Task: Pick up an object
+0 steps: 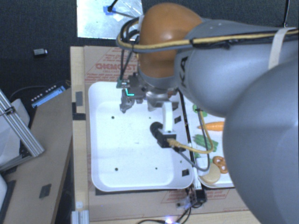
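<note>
Arm (224,78) is being seen reaching in over the left bin (105,139), its grey bulk and orange band (166,29) lying across that bin's far and right side.

Gripper (139,105) is being held low over the far part of the left bin, just inside the far rim. Its head is being viewed from above and partly masked by the wrist, so whether the pincer is wide, narrow or closed on anything cannot be told.

A black fitting (160,135) is hanging beneath the wrist over the middle of the left bin. A yellow cable (196,148) is being led from it toward that bin's right rim.

A few small dark dots (113,118) are being noted on the left bin's white floor.

Candidate objects are being found to the right of the left bin, in the right bin (219,185), where it is left uncovered by the arm:
- carrot (214,126), lying crosswise, furthest back;
- green piece (203,141), possibly a leafy toy, nearer than the carrot;
- brown ring-shaped piece (219,162), nearer again;
- pale round piece (211,175), at the near corner, just beside the left bin's right rim.

All four are lying well apart from the gripper.

Cardboard (100,64) is showing beyond the left bin's far rim. A foil sheet (108,12) is lying further back still.
</note>
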You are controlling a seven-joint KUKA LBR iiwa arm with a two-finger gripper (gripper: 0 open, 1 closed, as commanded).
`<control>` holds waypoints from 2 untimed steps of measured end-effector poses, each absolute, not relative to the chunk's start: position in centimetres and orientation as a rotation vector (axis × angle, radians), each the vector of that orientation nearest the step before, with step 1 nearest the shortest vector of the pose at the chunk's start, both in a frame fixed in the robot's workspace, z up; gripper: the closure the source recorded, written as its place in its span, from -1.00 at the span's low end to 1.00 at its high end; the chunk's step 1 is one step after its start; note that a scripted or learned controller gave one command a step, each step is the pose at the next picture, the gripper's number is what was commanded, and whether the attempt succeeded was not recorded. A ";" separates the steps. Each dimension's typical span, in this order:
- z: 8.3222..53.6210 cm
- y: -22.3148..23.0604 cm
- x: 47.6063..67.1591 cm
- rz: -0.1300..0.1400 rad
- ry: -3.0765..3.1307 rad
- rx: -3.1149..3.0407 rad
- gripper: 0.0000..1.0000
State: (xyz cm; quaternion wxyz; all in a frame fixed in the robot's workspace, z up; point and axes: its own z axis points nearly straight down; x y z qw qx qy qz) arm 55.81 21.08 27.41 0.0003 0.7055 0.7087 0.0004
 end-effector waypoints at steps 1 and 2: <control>28.5 21.1 55.9 0.004 2.232 2.209 1.00; 32.6 23.0 51.8 0.005 2.230 2.214 1.00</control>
